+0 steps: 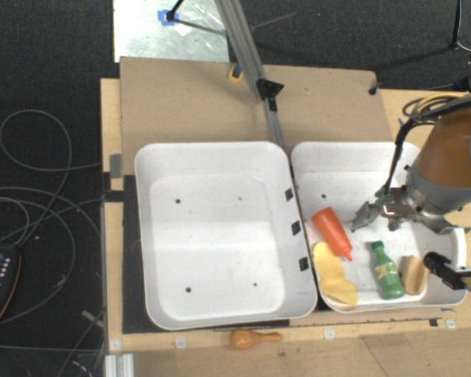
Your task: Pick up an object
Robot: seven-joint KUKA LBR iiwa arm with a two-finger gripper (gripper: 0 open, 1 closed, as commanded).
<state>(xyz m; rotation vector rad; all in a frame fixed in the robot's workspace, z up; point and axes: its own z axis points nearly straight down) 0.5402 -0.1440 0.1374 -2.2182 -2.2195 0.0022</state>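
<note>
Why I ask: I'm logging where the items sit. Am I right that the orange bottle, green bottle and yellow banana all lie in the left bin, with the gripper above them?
Not quite: the bin is wrong. The camera view shows the orange bottle, green bottle and yellow banana all in the right bin, not the left one. The gripper is above them, as you say.

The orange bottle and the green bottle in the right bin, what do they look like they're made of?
The orange bottle looks like smooth plastic, one even colour with a soft sheen, possibly a toy ketchup bottle. The green bottle also looks like moulded plastic, glossy, with a pale cap and a yellowish label. At this size, rubber or vinyl can't be ruled out.
</note>
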